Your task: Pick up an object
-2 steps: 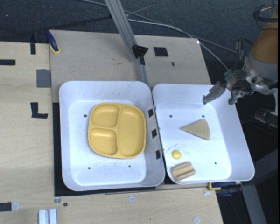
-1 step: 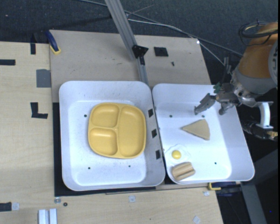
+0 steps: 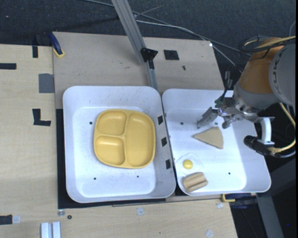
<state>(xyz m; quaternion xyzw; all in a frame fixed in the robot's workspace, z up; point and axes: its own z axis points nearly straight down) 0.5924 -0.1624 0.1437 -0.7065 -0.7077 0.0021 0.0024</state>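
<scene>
The gripper [image 3: 216, 119] is hanging over the right bin [image 3: 238, 182], near its upper middle, reaching in from the right on the grey arm [image 3: 288, 78] with its orange band [image 3: 256, 76]. Its two fingers [image 3: 207, 119] are standing spread apart, one pointing toward the lower left and the other toward the lower right, and nothing is sitting between them. They are hovering just above the tan wedge-shaped piece [image 3: 211, 138], which is lying flat on the bin floor directly below the gripper; whether a fingertip is touching the wedge's upper point cannot be told from this angle.

Lower in the same bin, a small yellow round piece [image 3: 187, 164] is lying well apart from the gripper, and just below it a brown bread-roll-shaped piece [image 3: 194, 181] is resting near the bin's front edge. Neither is lying in the fingers' way.

The left bin [image 3: 79, 133] is holding a yellow divided plate [image 3: 124, 138] with three compartments, sitting about in the middle. A grey metal bar [image 3: 131, 26] is slanting down from the top of the view and ending at the seam between the two bins. Both bins are resting on the tabletop [image 3: 20, 148], which is carrying bits of black tape [image 3: 39, 118] on the left.
</scene>
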